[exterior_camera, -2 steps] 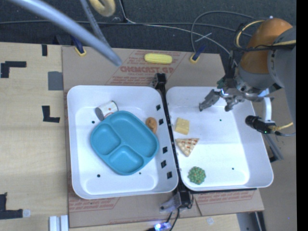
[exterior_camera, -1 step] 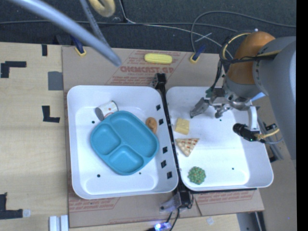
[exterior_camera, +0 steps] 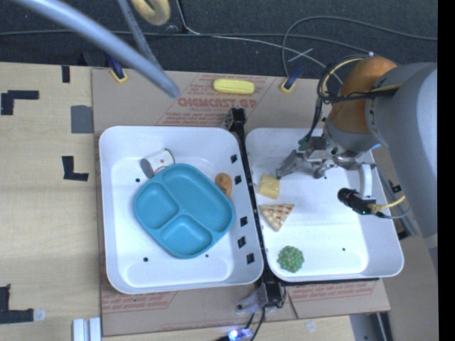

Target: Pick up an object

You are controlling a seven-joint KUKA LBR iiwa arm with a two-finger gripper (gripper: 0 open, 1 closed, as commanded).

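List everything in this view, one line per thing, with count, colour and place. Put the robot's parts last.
bins: 2, white, side by side on the bench
divided plate: 1, blue, in the left bin
cup: 1, white with a red mark, on its side by the plate's upper left
round piece: 1, orange-brown, at the left bin's right wall
block: 1, pale yellow, in the right bin
wedge: 1, tan, below the block
broccoli: 1, green, near the right bin's front
corn cob: 1, yellow, on the cardboard behind the bins
arm: 1, grey with orange band, from the right
gripper: 1, over the right bin, near the block
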